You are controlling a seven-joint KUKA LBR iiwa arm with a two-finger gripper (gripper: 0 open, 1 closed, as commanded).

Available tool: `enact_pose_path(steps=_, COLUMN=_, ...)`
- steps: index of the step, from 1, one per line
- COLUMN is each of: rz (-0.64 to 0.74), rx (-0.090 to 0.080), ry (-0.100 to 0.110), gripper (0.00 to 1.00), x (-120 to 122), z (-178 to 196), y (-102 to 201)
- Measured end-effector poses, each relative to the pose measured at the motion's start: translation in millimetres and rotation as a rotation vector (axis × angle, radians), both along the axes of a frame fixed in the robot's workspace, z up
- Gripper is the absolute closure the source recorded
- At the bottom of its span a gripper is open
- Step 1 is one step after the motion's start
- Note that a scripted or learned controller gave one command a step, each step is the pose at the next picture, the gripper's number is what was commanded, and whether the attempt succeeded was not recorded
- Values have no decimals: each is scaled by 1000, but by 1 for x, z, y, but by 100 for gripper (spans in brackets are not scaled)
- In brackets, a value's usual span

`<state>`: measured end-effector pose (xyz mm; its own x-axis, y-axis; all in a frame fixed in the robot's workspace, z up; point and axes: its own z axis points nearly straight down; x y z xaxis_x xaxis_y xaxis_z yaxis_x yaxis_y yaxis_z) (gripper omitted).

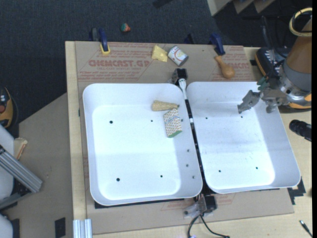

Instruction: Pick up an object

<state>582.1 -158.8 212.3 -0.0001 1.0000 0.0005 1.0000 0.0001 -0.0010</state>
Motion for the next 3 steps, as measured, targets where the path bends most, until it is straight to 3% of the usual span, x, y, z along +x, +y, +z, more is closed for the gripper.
enact_pose_path(steps=1, rz=1, rx=-1, ry=-4, gripper=100, x=1, z=11, y=0)
enact_pose_path(steps=2, rz=5, rx=-4, ry=-19, gripper=100, x=8, z=145, y=27)
enact_pose_path(steps=3, rz=4, rx=1, ry=6, gripper=100, x=59, z=62, y=53)
